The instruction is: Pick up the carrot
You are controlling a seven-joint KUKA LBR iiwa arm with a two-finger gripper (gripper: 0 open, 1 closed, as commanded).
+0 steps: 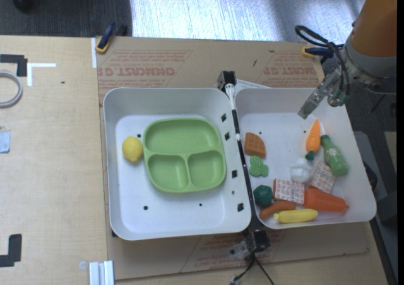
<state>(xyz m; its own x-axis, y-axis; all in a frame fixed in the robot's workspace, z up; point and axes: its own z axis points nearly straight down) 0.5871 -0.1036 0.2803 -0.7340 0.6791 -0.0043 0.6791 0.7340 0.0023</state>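
Two white bins [120, 214] on cardboard [164, 66], grey carpet beyond. One green plate [185, 154], one lemon [132, 148], two carrots [313, 136]. Gripper [320, 97] fingers: cannot tell.

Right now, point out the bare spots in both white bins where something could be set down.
Left shallow white bin: bare floor along the near edge, below the green three-compartment plate, and in the far-left corner above the yellow lemon. Right shallow white bin: bare far-left area above the brown waffle. Its near right half is crowded with toy food.
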